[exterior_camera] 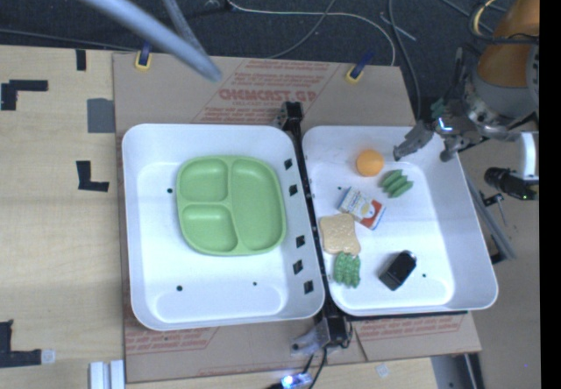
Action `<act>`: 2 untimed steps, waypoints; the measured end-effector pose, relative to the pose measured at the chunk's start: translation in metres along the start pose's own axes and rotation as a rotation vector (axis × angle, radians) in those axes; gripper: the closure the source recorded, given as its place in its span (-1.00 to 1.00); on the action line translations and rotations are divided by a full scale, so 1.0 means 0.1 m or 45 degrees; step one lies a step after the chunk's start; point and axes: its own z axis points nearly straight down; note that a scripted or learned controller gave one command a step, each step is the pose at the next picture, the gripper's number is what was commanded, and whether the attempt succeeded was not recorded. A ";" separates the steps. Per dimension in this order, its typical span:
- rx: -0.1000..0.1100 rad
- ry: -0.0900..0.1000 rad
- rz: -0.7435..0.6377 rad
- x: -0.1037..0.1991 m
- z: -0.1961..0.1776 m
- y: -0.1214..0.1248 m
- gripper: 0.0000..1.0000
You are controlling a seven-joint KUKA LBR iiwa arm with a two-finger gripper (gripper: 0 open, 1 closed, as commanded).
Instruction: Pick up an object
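The pincer [436,143] hangs over the right bin's [465,229] top right corner, fingers spread apart and holding nothing, near the orange ball [369,162].

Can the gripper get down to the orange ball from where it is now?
Probably yes. The gripper sits just right of the orange ball, with bare bin floor between them; only the green pod lies close by.

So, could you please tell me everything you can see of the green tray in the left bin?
The green tray is a pale green, plastic-looking plate with rounded corners, divided into three compartments, all bare. It lies flat, slightly turned, near the middle of the left bin, resting on the bin's white floor. Nothing else touches it.
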 end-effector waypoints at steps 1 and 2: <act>0.001 0.000 0.001 0.08 0.52 -0.08 -1.00; 0.000 0.000 0.000 0.09 0.96 -0.08 -1.00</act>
